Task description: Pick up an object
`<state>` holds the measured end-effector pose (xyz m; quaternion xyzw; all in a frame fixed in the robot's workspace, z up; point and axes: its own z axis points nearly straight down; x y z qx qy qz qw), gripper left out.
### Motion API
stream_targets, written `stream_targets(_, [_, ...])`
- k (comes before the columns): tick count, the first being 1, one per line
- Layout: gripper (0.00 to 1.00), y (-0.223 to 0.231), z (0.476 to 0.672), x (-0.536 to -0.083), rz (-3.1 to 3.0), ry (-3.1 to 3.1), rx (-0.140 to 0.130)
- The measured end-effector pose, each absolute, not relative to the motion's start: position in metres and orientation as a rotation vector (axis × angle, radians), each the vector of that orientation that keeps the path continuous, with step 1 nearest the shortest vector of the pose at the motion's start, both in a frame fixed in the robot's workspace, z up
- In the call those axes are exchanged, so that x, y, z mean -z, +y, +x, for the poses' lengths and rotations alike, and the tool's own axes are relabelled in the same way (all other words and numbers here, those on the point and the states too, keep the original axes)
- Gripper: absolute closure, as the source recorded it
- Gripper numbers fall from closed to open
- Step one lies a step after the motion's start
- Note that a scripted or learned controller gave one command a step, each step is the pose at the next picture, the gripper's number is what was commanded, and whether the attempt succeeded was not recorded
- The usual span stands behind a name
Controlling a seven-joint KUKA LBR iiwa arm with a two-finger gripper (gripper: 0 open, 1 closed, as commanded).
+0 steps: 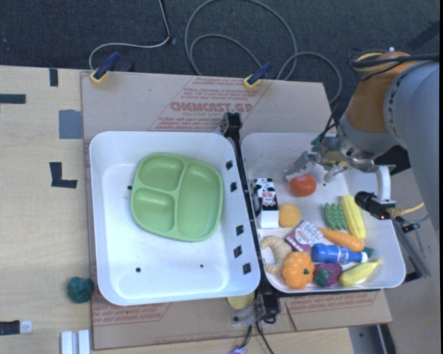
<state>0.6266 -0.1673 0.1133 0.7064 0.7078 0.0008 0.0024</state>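
My gripper (314,171) hangs over the back of the right bin (269,147), its two grey fingers spread apart. A red tomato (303,186) lies on the bin floor just in front of the fingers and slightly left of the gap, with nothing between them. Other toy foods fill the front of the bin: a black-and-white carton (264,192), a yellow-orange fruit (289,214), a green pea pod (334,216), a corn cob (353,216), a carrot (342,238), a blue bottle (338,254), a pumpkin (297,269) and a banana (358,273).
The left bin (107,198) holds a green divided plate (179,196). A black divider (240,198) runs between the bins. A small teal object (79,289) sits on the bench at the front left. The arm's orange band (369,98) rises at the right.
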Motion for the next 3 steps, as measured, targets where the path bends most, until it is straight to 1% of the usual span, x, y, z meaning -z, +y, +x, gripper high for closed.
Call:
stream_targets(1, [0.0,-0.143,0.616,-0.085,2.216,2.22,0.002])
stream_targets(2, [0.0,-0.202,0.645,-0.19,2.215,2.211,-0.005])
stream_targets(3, [0.0,-0.117,0.638,-0.08,2.214,2.229,0.003])
